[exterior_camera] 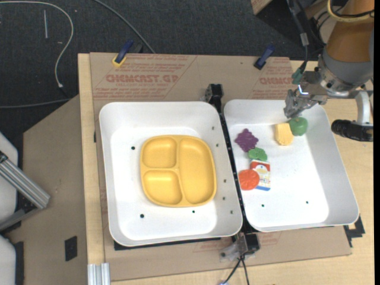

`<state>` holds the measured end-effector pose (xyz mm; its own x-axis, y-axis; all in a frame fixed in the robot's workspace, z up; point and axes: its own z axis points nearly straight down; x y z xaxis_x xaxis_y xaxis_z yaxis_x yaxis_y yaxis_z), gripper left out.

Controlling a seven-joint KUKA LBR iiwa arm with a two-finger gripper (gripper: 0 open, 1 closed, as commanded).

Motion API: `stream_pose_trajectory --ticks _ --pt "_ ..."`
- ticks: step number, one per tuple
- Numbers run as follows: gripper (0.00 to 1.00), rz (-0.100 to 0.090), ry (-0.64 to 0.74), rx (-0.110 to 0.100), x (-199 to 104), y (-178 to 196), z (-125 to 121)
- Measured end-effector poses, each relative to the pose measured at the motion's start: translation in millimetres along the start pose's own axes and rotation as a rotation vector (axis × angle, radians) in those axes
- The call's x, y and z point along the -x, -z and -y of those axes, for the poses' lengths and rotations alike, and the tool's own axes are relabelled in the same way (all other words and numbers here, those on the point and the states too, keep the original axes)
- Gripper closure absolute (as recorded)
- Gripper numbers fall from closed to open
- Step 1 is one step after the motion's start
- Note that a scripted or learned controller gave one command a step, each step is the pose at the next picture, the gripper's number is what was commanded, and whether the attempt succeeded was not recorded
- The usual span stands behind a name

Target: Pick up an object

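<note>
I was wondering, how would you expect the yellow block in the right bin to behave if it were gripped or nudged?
The yellow block looks chunky and flat-sided, so it would probably slide rather than roll. It seems rigid and likely light. A green object sits against it, so a push may shift both.

Arm (350,34) cut off at top-right edge; green object (299,126) partly hidden behind gripper (293,111).

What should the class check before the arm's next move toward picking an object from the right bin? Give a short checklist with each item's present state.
1. Gripper over the right bin: ok.
2. A target close by: green object and yellow block just below it: ok.
3. Those two spaced apart for a clean grasp: not ok, they touch.
4. Finger opening: cannot tell.
5. Anything held already: cannot tell.
6. Other objects away from the gripper, like the purple piece: ok.
</note>
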<state>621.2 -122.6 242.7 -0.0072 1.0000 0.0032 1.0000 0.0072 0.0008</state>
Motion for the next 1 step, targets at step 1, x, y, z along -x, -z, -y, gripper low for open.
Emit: stream_pose_trajectory --ticks 1 --pt "1.00 0.000 -0.001 -0.003 -51.9 -10.9 -5.6"
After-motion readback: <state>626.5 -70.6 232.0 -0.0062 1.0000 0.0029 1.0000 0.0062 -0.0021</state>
